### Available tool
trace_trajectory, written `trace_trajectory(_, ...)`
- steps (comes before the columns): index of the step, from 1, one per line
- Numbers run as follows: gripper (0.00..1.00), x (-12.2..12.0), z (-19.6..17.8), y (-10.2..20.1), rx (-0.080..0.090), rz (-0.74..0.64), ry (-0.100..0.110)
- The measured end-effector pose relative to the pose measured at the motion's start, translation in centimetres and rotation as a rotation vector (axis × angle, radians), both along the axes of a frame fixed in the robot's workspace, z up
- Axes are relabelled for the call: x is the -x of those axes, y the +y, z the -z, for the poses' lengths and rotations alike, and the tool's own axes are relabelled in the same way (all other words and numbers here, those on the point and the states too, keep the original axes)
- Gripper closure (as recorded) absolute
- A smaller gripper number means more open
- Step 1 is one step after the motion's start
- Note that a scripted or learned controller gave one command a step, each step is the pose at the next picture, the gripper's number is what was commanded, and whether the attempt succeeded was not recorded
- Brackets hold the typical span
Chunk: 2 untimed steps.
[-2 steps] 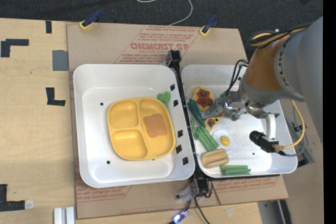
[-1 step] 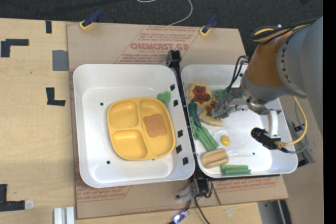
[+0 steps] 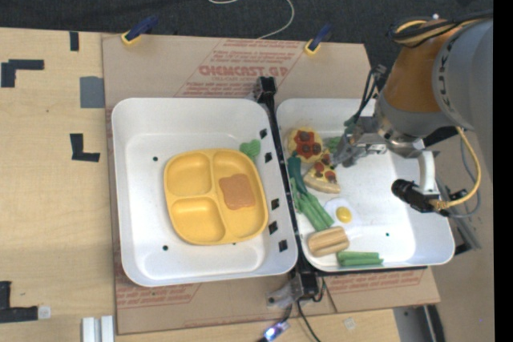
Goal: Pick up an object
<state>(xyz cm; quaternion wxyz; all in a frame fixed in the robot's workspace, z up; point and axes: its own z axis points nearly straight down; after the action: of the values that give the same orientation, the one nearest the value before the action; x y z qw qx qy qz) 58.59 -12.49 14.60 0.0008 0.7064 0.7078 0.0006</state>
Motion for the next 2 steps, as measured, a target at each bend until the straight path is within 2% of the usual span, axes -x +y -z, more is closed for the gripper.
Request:
trace_trajectory(1, 1.00, -0.6, -5.8, 0.8, 0.000, 0.000, -0.001)
trace_trajectory(2, 1.00, -0.6, -7.9, 0.9, 0.000, 0.000, 0.001)
